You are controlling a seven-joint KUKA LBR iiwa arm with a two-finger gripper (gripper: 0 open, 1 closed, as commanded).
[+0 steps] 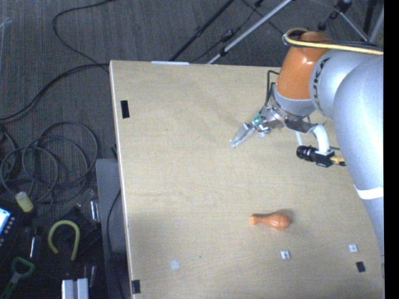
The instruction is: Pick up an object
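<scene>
An orange, gourd-shaped object [271, 220] lies on its side on the tan board [187, 185], toward the near right. My gripper [237, 141] hangs over the middle of the board, well above and behind the object and slightly to its left. Its slim fingers point down-left and come together to a single tip, with nothing between them. The grey arm with its orange band [299, 67] reaches in from the right.
Small black markers [125, 109] and pale tags [285, 254] sit on the board. A black cylindrical part [315, 155] juts from the wrist. Cables, a green hook [62, 237] and tripod legs lie on the floor to the left and behind.
</scene>
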